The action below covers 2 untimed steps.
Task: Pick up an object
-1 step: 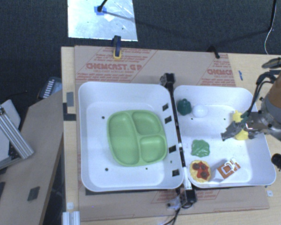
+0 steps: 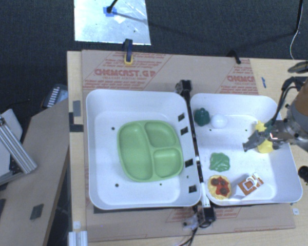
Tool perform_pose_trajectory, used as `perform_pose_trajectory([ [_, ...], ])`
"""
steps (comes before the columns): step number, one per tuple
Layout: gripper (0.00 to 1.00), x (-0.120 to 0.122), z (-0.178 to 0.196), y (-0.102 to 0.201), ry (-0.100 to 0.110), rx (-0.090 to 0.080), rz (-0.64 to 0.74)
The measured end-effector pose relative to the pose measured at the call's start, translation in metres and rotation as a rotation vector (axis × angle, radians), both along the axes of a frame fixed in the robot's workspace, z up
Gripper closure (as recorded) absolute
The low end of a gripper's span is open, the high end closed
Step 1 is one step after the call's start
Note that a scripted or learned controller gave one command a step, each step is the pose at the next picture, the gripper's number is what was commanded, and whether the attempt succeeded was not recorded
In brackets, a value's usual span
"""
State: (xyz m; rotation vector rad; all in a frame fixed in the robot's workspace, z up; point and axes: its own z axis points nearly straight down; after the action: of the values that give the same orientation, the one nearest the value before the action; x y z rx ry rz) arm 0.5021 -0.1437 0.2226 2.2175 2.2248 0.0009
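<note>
The pincer point(image 2: 257, 140) hangs low over the right side of the right bin point(image 2: 285, 186), reaching in from the right edge on the grey arm point(image 2: 304, 118). Whether it is spread or pressed together cannot be told; the tip is a blur of grey and yellow. A yellow object point(image 2: 265, 146) lies right at the tip, touching or just under it, but it does not show clearly enough to say it is gripped.

Elsewhere in the right bin, a dark green object point(image 2: 201, 117) sits near the upper left corner with a small white ball point(image 2: 218, 120) just beside it. A lighter green leafy piece point(image 2: 219, 162) lies near the middle. Along the front edge are a round yellow item with red patches point(image 2: 219, 186) and, near it, an orange and white block point(image 2: 250, 184).

The left bin point(image 2: 102, 188) holds a pale green divided plate point(image 2: 149, 150) with three compartments. Both bins sit on a cardboard sheet point(image 2: 143, 72) atop the desk point(image 2: 72, 76).
</note>
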Motion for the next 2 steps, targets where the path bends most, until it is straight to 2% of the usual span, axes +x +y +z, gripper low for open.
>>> perform_pose_trajectory([
  [1, 0.00, 0.004, -0.043, 0.002, 0.002, 0.001, -0.002],
  [2, 0.00, 0.005, -0.101, 0.011, 0.004, 0.002, -0.002],
])
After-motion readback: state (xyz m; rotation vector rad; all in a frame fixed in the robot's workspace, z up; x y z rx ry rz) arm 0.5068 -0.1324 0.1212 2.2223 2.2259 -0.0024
